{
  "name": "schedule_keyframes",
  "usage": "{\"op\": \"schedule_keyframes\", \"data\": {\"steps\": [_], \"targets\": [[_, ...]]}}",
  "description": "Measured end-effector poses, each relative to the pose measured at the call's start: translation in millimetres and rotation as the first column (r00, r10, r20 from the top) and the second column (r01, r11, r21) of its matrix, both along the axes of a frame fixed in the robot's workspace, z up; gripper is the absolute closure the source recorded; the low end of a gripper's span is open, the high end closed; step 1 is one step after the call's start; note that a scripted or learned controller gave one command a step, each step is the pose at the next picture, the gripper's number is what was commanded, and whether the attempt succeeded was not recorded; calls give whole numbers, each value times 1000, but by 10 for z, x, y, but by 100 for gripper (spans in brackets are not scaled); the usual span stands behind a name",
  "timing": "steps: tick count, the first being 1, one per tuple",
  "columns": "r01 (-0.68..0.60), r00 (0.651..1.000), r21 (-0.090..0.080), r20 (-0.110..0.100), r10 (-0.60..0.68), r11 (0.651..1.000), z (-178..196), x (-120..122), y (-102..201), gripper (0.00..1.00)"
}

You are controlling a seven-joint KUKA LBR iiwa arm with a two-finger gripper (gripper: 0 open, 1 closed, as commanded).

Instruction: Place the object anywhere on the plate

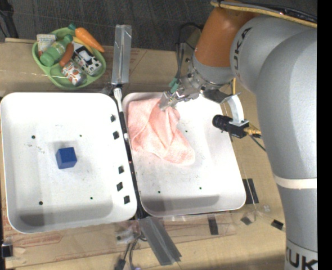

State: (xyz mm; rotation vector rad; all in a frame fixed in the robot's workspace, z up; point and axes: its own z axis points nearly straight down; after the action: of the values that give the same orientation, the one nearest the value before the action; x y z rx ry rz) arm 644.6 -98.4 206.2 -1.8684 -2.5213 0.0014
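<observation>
You have the grey arm (278, 94) coming in from three o'clock, bulking over the right side of the worktop (155, 61), with its orange band (222, 32) above the wrist. Below it lie the two white bins: the left bin (19, 151) holds a small blue cube (66, 157) a little to the nine o'clock side of its centre, and the right bin (216, 173) holds a crumpled pink cloth (157, 131) spread across its ten to eleven o'clock corner. No plate can be made out in either bin, so you cannot yet count the task as done; judging from how things lie, the object named in the task is most likely the cloth under the tool, or possibly the cube, and neither rests on anything like a plate. Everything from lift to placement looks to be left. At eleven o'clock on the worktop, outside the bins, sits a green bowl (53, 75) of toy food. The pincer (169, 102) stands at the twelve o'clock edge of the cloth, its tips touching or just over the upper fold; you cannot tell from this slant whether it is spread or pinching fabric.
</observation>
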Motion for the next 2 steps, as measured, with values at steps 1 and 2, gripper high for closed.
{"op": "schedule_keyframes", "data": {"steps": [1,2], "targets": [[-8,1000,-1,2,8,1000,254,4,14,100],[-402,916,0,-2,402,916,159,-8,578,100]]}}
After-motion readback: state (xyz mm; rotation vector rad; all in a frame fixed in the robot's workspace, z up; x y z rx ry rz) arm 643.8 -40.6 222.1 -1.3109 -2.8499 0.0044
